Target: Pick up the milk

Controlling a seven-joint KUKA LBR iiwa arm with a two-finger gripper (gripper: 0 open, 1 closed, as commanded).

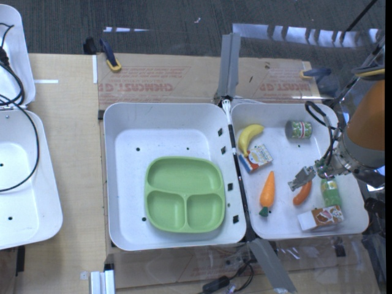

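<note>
Tool (308,177) is seen low in the right bin (278,228), at about 3 o'clock of that bin, coming off the grey arm (367,130) with the orange band that enters from the right edge. Finger state cannot be told: metal parts are too small and cluttered to separate. Nothing is seen clamped between them.

Milk carton (260,156) is lying on its side near the bin's centre-left, at roughly 10 o'clock from the tool and well apart from it. Red and white print is visible on it.

Banana (248,137) is touching the carton's 11 o'clock side. Large carrot (267,192) is lying just at 6 o'clock of the carton, green stub pointing down. Small carrot (302,193) is sitting right under the tool, at its 6 o'clock. Green bottle (331,192) is placed just at 3 o'clock of the tool. Second carton (321,217), brown and white, is lying at the bin's 5 o'clock corner. Green can (299,129) is lying on its side at the bin's 1 o'clock.

Left bin (122,182) is holding a green divided plate (185,194), three compartments, set toward 5 o'clock. Both bins are resting on the desk (61,66).
</note>
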